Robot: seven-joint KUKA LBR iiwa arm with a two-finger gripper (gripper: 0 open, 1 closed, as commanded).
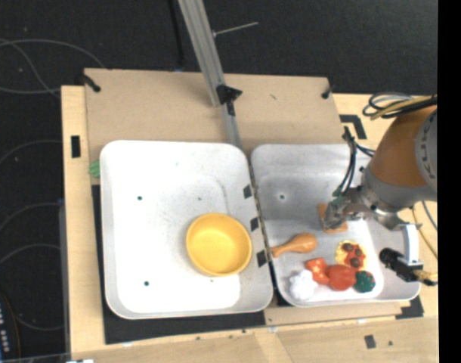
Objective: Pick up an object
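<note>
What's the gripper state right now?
Gripper: low in the right bin, over something small and orange; open or shut cannot be told.

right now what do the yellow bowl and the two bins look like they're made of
Yellow bowl: likely moulded plastic, with one even colour, a smooth matte surface and a thick rounded rim.
Left bin: likely thin formed plastic, white and matte, with rounded corners and faint speckling.
Right bin: much the same, though it looks greyer; the lighting may explain that.

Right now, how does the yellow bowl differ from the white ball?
The bowl is yellow, the ball white. The bowl is far larger. The bowl lies alone in the left bin; the ball sits in the right bin among other small things. Both look round.
</note>
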